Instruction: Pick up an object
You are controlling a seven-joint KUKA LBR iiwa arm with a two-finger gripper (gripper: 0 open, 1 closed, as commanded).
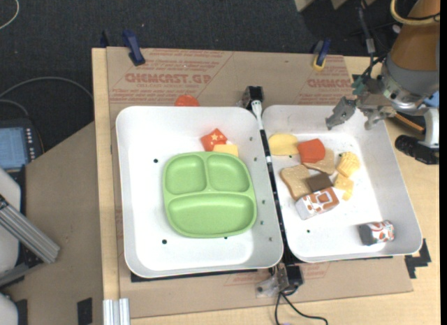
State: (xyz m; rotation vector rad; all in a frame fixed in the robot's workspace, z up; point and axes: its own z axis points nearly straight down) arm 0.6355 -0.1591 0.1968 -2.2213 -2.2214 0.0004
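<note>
The tool [355, 112] hangs with its fingers spread and nothing between them over the far edge of the right bin [401, 198], while the food pile [316, 175] lies below it toward the bin's middle, apart from it, with a small carton [377, 233] nearer the front corner.

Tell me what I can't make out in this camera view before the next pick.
- tool: small and blurred above the right bin's far edge; its opening is unreadable.
- Arm: cut off by the right edge.
- Red block and yellow piece: partly hidden behind the green tray.
- Food pile: items overlap, outlines unclear.
</note>
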